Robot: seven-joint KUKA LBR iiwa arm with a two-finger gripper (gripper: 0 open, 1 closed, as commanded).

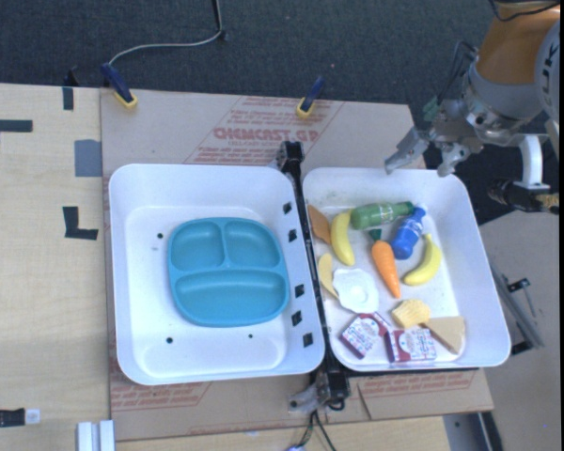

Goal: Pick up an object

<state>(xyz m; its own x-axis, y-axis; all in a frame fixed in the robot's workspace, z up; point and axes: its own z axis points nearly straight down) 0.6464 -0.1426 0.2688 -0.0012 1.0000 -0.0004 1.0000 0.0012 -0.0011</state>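
My gripper (421, 163) hangs over the back right corner of the right bin (479, 252), open, with nothing between its fingers. Below and left of it in that bin lie a green bottle (380, 215), a blue bottle (407, 233), two bananas (342, 238) (425, 263), a carrot (385, 268), a fried egg (356, 291), cheese wedges (432, 322) and two red packets (362, 334) (411, 346). All of them rest on the bin floor, apart from the gripper.
The left bin (132, 280) holds a blue divided plate (228, 271). Both bins sit on a cardboard sheet (244, 130) held by two clamps (118, 85) (310, 97). A black divider (299, 252) runs between the bins.
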